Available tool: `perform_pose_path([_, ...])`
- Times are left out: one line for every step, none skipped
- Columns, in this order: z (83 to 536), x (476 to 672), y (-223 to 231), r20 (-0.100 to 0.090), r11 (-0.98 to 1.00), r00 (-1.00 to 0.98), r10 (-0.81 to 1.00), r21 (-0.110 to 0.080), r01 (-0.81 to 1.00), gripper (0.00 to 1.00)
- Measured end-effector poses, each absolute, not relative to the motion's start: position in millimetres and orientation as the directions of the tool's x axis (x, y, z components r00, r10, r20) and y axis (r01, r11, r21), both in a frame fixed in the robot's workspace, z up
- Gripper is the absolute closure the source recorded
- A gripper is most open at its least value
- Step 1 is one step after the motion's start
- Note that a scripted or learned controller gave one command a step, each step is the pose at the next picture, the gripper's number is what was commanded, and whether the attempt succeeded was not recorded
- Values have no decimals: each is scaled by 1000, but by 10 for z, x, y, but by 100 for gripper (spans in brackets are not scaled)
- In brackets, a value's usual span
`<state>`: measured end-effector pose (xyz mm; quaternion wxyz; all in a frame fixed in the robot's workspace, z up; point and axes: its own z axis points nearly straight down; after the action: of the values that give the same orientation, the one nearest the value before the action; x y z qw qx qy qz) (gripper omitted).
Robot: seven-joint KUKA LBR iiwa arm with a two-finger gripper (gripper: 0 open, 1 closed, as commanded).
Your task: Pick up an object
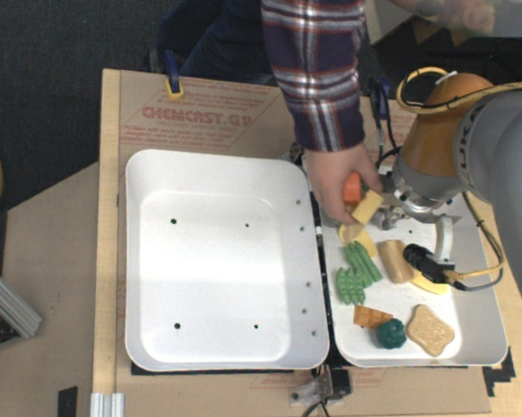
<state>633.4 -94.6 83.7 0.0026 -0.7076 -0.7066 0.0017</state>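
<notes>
My gripper (389,217) hangs low over the back of the right bin (485,333), under the orange band of the wrist. A person's hand (339,187) reaches into the same bin right beside it, holding an orange piece (353,187) and a yellow block (368,205). Just below the gripper lies a tan cylinder (395,259). Left of that lies a green ridged toy (358,273). Toward the front of the bin lie an orange wedge (371,316), a teal ball (391,334) and a tan cracker-shaped piece (431,331).
The left bin (212,262) sits beside the right one on a cardboard sheet (206,109). The person's plaid sleeve (313,63) crosses the back of the bench, above the seam between the bins. A metal rail (2,300) lies off the bench at left.
</notes>
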Motion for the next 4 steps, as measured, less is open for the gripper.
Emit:
perform_pose_path([959,6360,-949,-1,-1,1,1000,2,1000,100])
perform_pose_path([840,5981,-915,2,-2,2,1000,-5,1000,100])
perform_pose_path([847,5996,-918,1,-1,1,1000,-1,1000,0])
perform_pose_path([845,5448,-1069,1,-4,4,1000,-6,1000,0])
